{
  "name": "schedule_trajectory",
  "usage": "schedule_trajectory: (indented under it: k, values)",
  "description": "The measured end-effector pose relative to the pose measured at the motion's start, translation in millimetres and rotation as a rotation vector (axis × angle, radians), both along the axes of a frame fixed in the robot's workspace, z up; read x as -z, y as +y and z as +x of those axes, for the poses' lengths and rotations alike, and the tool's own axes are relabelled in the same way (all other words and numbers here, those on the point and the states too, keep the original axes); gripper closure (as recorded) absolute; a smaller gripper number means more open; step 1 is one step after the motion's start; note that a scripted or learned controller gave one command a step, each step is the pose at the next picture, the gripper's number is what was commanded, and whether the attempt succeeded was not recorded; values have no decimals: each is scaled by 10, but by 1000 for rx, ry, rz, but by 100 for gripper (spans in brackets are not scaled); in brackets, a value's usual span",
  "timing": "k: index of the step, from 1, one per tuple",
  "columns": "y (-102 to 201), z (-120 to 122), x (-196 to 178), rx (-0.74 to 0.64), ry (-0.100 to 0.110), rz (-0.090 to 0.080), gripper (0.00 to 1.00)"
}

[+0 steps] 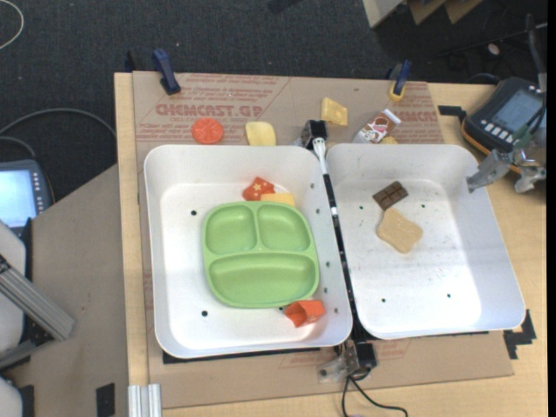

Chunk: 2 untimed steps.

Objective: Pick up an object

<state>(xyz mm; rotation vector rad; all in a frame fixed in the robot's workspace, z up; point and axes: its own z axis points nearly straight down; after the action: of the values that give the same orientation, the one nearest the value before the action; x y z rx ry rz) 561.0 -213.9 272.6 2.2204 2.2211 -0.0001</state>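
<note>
Objects for picking lie in both shallow white bins. The right bin (486,276) holds a dark brown chocolate-bar-like block (390,195) near its back edge and, just in front of it and touching or nearly so, a tan slice of toy bread (399,231). The left bin (165,259) carries a green plastic plate with three compartments (259,254) in its middle; at the plate's back edge sit a red piece with a small orange mark (258,188) and a pale yellow piece (280,200) side by side, and a red-orange block (304,312) rests against the plate's front right corner. On the brown cardboard sheet (217,102) behind the bins lie an orange-red round disc (207,130), a yellow rounded piece (261,134), a yellow wedge (334,111) and a small red-and-white packet (376,128) — all outside the bins. The gripper (486,172) hangs at the right bin's back right corner, over its rim, well apart from the bread and the brown block — whether it is released or clenched I cannot tell, and nothing is seen in it.
</note>
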Motion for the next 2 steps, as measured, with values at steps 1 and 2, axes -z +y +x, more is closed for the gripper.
schedule_trajectory:
  k: [1,2]
  values:
    - [536,111,1932,-2,1,4,0]
    - [499,133,1746,0,-9,-2,100]
